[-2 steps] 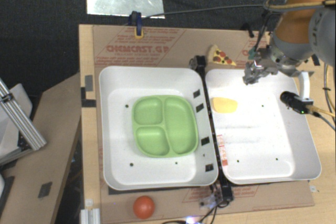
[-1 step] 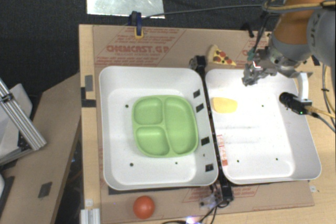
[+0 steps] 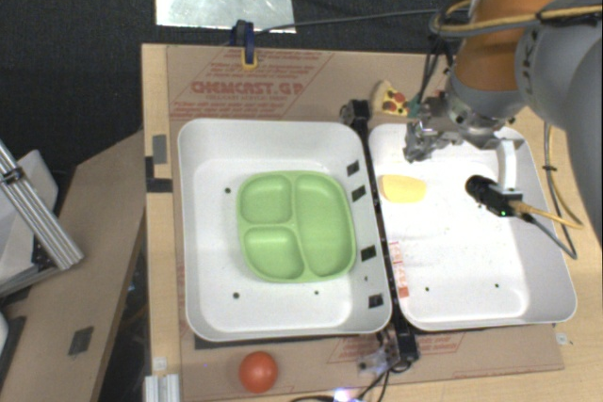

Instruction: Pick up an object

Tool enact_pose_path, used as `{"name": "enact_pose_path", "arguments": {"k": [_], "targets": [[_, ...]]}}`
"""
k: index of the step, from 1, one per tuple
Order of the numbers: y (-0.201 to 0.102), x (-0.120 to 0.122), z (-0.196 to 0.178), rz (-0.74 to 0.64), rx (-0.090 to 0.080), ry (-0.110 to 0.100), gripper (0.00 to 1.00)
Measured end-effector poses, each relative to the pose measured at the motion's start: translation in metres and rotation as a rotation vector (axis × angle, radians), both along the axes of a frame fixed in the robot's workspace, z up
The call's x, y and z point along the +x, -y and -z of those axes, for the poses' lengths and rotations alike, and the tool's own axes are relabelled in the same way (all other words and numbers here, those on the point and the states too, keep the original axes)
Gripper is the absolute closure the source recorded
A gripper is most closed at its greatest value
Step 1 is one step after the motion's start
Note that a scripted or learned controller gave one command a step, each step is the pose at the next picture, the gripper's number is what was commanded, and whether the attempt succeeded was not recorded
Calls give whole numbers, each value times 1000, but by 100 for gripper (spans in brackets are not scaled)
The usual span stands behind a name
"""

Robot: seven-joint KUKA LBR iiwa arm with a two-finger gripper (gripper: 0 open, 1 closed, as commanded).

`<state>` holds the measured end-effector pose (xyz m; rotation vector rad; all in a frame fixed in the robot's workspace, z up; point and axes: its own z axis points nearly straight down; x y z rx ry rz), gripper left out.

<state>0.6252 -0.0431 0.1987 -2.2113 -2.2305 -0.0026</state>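
Camera view, read left to right: a green divided tray sits in the left bin, and a yellow piece lies in the right bin, near its left wall, long axis running nine to three. The claw hangs just beyond it; whether it is apart or together I cannot tell. The piece lies at about seven o'clock from the claw, close, so a short drop that way looks needed.

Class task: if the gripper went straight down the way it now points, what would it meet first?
Most likely the right bin's white floor, just above the yellow object; the gripper may clip it, depth being unclear.
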Motion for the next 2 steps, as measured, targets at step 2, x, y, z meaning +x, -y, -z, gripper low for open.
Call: {"name": "enact_pose_path", "arguments": {"k": [2], "targets": [[-99, -13, -20, -1, 1, 1, 100]]}}
